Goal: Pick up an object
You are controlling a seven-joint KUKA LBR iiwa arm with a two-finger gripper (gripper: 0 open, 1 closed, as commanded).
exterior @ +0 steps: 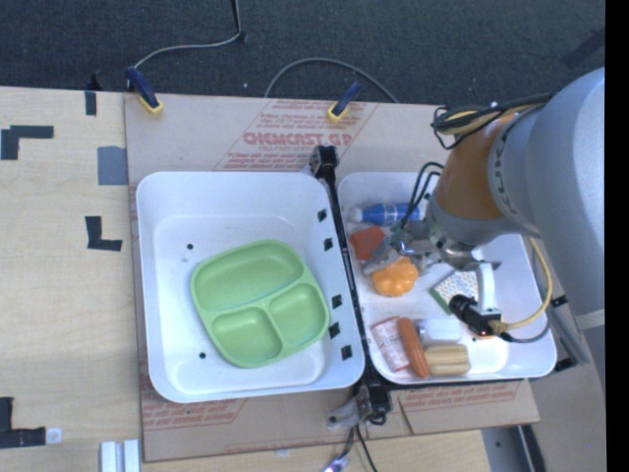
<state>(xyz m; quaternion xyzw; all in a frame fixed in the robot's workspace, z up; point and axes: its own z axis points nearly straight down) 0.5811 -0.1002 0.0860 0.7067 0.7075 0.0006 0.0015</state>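
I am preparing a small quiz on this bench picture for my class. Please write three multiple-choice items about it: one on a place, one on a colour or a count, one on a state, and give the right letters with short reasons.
1. Where does the green plate lie?
A. in the left bin
B. in the right bin
C. on the cardboard outside the bins

2. How many compartments does the green plate have?
A. two
B. three
C. five

3. How does the orange toy in the right bin stand to the arm?
A. it hangs lifted above the bin
C. it lies in the left bin, far from the arm
B. it rests on the bin floor, just beside the arm's wrist end

Answers: 1 A, the plate sits inside the left bin. 2 B, one long section and two smaller ones show. 3 B, the toy lies on the white floor next to the arm.
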